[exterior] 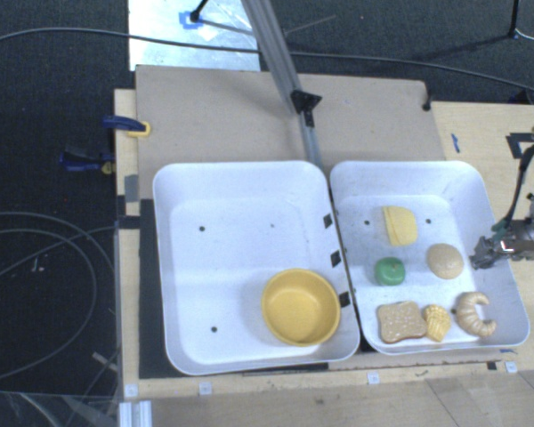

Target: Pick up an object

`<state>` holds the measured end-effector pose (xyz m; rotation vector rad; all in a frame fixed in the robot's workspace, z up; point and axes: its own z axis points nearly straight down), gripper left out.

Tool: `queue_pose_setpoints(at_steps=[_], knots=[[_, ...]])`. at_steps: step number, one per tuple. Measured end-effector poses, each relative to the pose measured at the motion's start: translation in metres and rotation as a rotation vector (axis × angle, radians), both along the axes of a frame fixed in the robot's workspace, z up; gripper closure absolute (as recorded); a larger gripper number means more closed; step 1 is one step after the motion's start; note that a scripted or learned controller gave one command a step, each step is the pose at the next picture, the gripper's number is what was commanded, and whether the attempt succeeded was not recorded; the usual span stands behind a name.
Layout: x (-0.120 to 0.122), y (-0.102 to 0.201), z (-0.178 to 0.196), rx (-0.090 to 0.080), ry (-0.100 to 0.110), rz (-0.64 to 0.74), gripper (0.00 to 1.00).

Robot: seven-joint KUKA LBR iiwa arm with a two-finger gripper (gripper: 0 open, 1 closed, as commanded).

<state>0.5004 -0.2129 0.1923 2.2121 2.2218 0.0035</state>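
While cut off at right | gripper point(491, 252) blurred | finger state unclear

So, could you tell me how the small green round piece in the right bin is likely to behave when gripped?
The green piece looks like a short, smooth-sided puck, so it probably stays flat rather than rolling. Its glossy surface may slip between fingers. It seems small and probably light.

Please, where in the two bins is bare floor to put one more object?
The left bin is bare apart from the yellow bowl at its near right corner. In the right bin, only the far strip beyond the yellow block is free; its near half is crowded.
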Motion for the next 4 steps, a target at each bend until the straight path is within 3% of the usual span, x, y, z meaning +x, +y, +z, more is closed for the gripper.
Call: queue_pose_setpoints(at_steps=[1,2,4], knots=[[-0.006,-0.005,0.049,0.0,-0.001,0.0,1.0],[-0.009,0.054,0.046,0.004,0.004,0.006,1.0],[0.007,0.165,0.042,0.005,0.003,0.008,1.0]])
